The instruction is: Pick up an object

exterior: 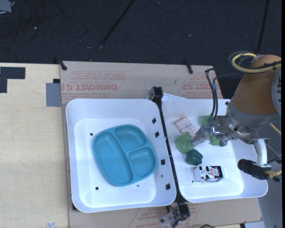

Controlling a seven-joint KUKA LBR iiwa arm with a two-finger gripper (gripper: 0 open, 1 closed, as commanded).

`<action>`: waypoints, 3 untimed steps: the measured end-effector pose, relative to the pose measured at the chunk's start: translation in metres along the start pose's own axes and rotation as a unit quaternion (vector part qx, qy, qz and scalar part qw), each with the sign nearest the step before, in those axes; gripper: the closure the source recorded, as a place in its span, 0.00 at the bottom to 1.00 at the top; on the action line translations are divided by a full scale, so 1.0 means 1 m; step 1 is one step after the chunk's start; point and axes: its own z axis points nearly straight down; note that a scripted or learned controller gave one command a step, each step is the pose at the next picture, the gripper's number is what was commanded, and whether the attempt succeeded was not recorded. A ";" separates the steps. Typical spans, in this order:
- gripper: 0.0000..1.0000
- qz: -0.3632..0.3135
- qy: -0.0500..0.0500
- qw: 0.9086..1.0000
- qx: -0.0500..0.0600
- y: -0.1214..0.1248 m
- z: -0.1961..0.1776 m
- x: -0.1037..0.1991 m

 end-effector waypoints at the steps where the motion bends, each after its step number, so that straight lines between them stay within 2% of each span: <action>1: 0.00 -0.001 -0.001 1.000 -0.006 0.003 -0.007 0.000; 3: 0.00 -0.001 0.000 1.000 -0.004 0.002 0.080 0.001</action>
